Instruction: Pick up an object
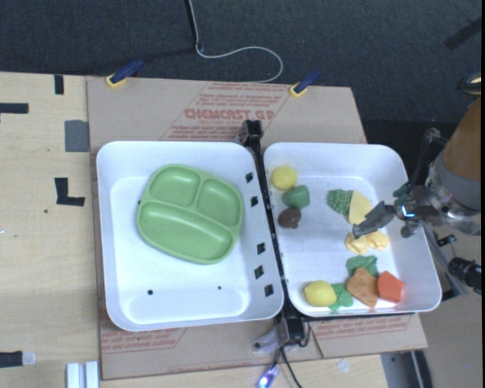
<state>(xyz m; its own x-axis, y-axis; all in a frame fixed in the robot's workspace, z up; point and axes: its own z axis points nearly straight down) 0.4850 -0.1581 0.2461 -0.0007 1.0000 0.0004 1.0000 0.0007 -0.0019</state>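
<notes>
Fingers of the gripper poke down by the yellow toy food in the right bin; I cannot tell if they pinch it. A green plate sits in the left bin

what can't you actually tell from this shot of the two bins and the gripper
- Gripper, camera view: its tip is small and blurred against the pale yellow pieces in the right bin, so any contact is unclear.
- Arm: cut off by the right edge.
- Items around the orange piece: overlapping, outlines unclear.
</notes>
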